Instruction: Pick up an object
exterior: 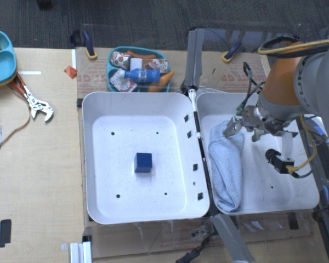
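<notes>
The gripper (237, 126) hangs low in the right bin (296, 201), at the upper end of a grey towel (226, 166) that lies crumpled along that bin's left wall. One finger seems to rest on the cloth's top edge, but whether the fingers are spread or closed on it I cannot tell. Judging by this pose, the towel is the chosen object. A blue cube (143, 163) sits alone in the left bin (98, 201), well apart from the towel.
</notes>
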Robot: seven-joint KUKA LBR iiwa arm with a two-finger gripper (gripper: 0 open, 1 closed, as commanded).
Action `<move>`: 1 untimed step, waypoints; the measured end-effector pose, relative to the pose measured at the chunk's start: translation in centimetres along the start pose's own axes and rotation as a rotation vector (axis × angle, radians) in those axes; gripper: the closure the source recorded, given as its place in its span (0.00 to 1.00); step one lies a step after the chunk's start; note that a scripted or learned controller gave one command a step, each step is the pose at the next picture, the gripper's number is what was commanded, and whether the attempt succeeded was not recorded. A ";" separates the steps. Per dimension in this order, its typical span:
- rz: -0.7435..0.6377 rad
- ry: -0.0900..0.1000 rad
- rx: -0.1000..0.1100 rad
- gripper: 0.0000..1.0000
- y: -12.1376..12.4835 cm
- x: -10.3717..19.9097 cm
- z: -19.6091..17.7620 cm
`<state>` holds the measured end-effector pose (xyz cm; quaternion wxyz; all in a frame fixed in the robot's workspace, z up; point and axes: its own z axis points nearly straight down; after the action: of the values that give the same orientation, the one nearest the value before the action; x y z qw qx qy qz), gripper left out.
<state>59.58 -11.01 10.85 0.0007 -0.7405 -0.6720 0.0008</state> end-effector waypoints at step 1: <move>0.088 -0.002 -0.003 0.00 2.3 -6.5 -6.5</move>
<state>61.24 -17.65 17.37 -0.0009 -0.7695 -0.6387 0.0005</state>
